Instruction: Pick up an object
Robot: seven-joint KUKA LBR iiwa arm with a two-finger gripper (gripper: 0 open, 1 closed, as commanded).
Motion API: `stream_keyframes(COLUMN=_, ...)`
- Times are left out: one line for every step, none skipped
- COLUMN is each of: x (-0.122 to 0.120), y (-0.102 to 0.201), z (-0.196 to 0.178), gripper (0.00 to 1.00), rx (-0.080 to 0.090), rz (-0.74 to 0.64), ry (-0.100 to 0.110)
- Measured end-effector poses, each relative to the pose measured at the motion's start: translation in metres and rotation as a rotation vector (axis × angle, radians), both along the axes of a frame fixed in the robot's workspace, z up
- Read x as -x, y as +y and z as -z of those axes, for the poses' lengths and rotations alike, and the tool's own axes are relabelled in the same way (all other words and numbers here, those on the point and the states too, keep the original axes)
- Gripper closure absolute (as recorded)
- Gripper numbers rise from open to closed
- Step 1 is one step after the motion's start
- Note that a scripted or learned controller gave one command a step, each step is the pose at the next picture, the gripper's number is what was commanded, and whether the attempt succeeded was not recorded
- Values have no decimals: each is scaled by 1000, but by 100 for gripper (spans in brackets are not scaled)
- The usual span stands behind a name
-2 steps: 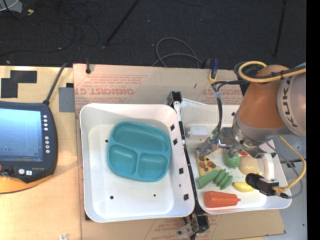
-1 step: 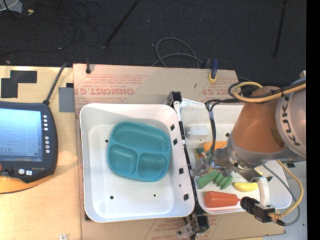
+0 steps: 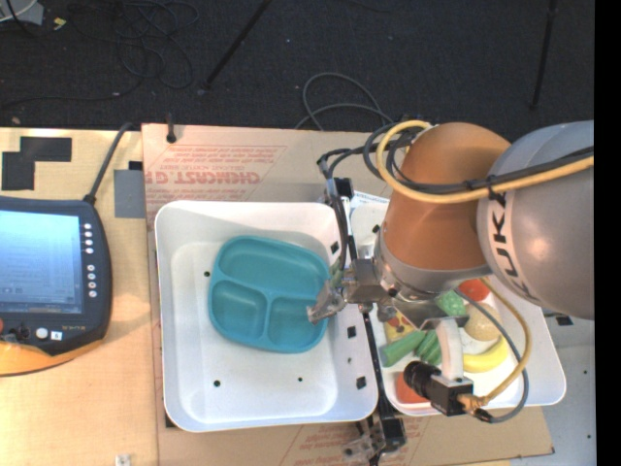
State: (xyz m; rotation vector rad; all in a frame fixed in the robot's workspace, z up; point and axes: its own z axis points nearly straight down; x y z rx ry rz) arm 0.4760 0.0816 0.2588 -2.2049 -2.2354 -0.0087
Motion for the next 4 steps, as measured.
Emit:
stream_keyframes(x=0, y=-69, z=2, gripper=0, rx=7, rz=20, ry=7)
stream_keyframes(x=0, y=-67, z=-7, gripper=100, rx=5, rz=15, ry=10)
stream_keyframes(x=-26, y=-102, z=5, gripper=100, rx=7, rz=17, ry=6)
stream_keyframes(x=-8, y=-106, z=19, gripper=100, rx=5, rz=15, ry=9)
